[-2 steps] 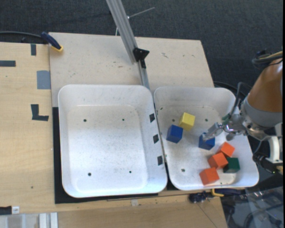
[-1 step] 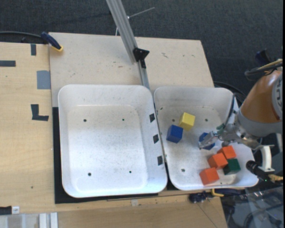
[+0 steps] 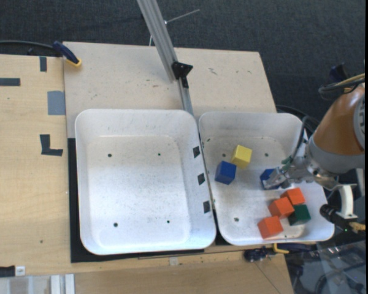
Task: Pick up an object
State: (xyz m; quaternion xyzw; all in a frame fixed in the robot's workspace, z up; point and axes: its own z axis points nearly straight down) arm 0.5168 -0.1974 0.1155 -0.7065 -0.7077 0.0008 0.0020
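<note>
Gripper (image 3: 276, 179), jaw opening indiscernible, down on a small blue block (image 3: 268, 177) near the right bin (image 3: 248, 120) centre; blue cube (image 3: 226, 172) at 9 o'clock, yellow cube (image 3: 241, 155) at 10, orange blocks (image 3: 281, 207) crowding 5, open floor toward 7

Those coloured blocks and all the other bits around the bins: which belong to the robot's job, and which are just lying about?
Part of the job:
- gripper
- blue blocks
- yellow block
- orange blocks
- green block
- right bin

Just lying about:
- left bin
- metal pole
- blue-and-yellow clamp
</note>
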